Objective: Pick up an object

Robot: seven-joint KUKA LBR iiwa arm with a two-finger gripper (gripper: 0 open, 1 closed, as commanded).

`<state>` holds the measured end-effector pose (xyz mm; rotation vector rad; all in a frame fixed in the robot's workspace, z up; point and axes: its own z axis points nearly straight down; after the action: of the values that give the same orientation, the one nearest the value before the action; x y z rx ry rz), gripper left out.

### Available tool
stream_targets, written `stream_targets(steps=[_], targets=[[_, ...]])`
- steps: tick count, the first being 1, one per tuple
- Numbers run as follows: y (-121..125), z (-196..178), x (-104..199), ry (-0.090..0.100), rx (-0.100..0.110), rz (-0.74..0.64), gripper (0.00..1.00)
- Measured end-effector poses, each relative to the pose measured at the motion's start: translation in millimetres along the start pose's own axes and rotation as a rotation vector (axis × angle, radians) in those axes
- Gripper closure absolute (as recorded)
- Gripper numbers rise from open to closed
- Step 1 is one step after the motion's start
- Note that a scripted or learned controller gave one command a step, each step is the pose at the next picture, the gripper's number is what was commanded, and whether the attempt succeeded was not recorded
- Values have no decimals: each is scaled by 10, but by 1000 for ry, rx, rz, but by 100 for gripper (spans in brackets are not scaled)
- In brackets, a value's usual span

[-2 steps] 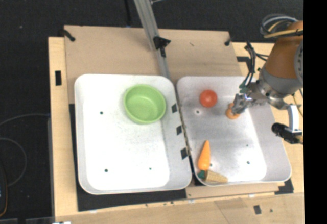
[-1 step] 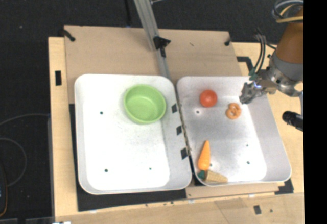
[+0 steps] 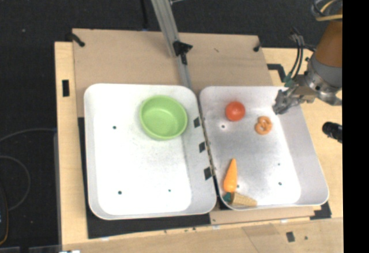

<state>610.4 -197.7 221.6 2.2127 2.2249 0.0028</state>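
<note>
The right bin [image 3: 300, 154] holds a red tomato-like ball [image 3: 234, 110], a small orange pretzel-shaped piece [image 3: 263, 125], an orange carrot [image 3: 230, 175] and a tan wedge [image 3: 244, 200] at its front edge. A green bowl [image 3: 164, 117] sits in the left bin [image 3: 115, 177]. My gripper [image 3: 282, 102] hangs over the right bin's far right corner, up and to the right of the pretzel piece and apart from it. Nothing shows between its fingers.
A slanted metal pole [image 3: 163, 12] rises from the bench behind the two bins. Black clips [image 3: 203, 145] line the seam between the bins. The arm [image 3: 328, 56] comes in at the right edge, with cables behind it.
</note>
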Motion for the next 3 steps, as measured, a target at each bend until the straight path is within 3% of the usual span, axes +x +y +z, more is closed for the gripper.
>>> stream_targets(steps=[3], targets=[[-214, 42, 1523, 2, 4, 0, 100]])
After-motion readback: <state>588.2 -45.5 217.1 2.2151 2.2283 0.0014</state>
